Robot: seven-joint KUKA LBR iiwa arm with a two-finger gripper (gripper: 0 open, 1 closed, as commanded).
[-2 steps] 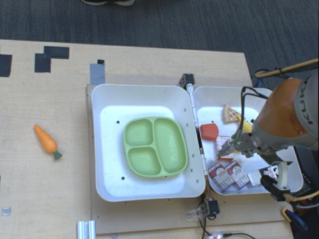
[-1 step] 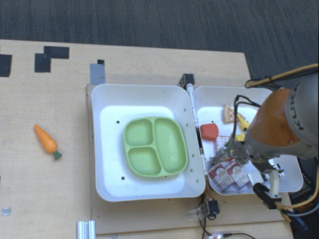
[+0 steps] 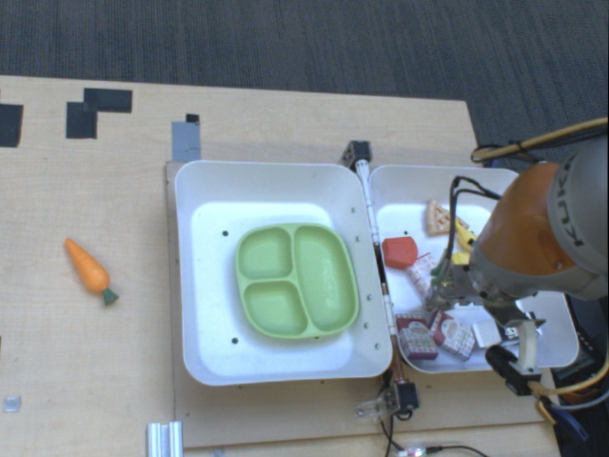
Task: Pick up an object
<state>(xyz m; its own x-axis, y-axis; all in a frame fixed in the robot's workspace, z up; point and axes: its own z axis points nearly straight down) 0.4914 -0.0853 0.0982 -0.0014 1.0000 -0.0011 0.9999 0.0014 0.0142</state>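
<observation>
The things to pick lie in the right bin [image 3: 411, 196], in the right half of the frame: a red block [image 3: 400, 250] near the bin's left wall, a tan cracker-like piece [image 3: 438, 218] above it, a sliver of something yellow [image 3: 463, 233] at the arm's edge, a pink-and-white piece [image 3: 420, 274] below the block, and a few dark red and white wrapped packets [image 3: 436, 337] crowded along the lower rim. The arm [image 3: 533, 231], grey with its orange band, hangs over the right side of this bin and hides much of its floor; the gripper [image 3: 445, 298] is down among the packets, and whether it is wide or narrow cannot be told here. Open floor in that bin is a small patch at upper left. The left bin [image 3: 205, 284] holds a light green divided plate [image 3: 297, 281], with white floor showing all round it. On the wooden surface [image 3: 86, 350] at far left, well apart from both bins, lies an orange toy carrot [image 3: 88, 268]
</observation>
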